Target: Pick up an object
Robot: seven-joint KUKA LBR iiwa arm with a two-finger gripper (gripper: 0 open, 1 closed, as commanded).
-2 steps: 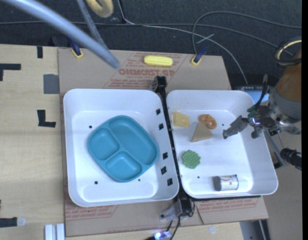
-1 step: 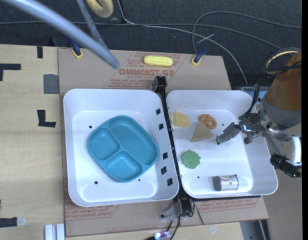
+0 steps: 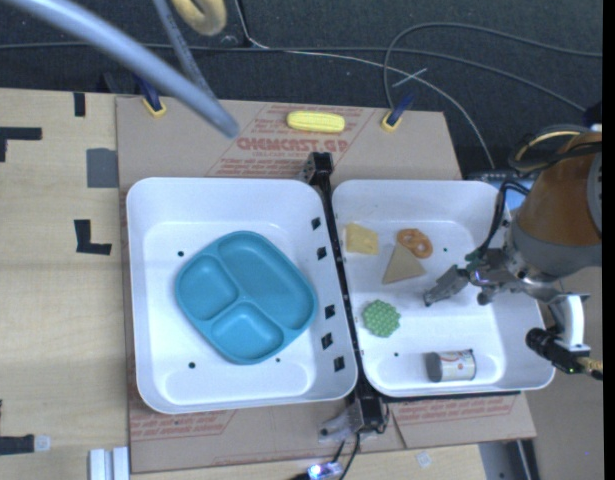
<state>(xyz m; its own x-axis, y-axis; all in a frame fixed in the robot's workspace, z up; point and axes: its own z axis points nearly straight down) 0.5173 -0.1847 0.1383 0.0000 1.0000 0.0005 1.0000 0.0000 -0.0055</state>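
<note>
The right bin (image 3: 487, 196) holds several small objects. A yellow square piece (image 3: 362, 239) lies at its far left, with an orange pretzel-like ring (image 3: 414, 241) beside it and a tan wedge (image 3: 402, 266) just below. Nearer the front lie a green round piece (image 3: 381, 317) and a grey can (image 3: 450, 365) on its side. My gripper (image 3: 442, 290) hangs low over the bin floor, just right of the tan wedge and apart from it. Nothing shows in its grasp. The arm's orange band (image 3: 562, 208) is at the right.
A blue divided plate (image 3: 245, 295) fills the middle of the left bin (image 3: 147, 268). A yellow toy (image 3: 315, 121) lies on the cardboard behind the bins. Cables run along the back and the right edge.
</note>
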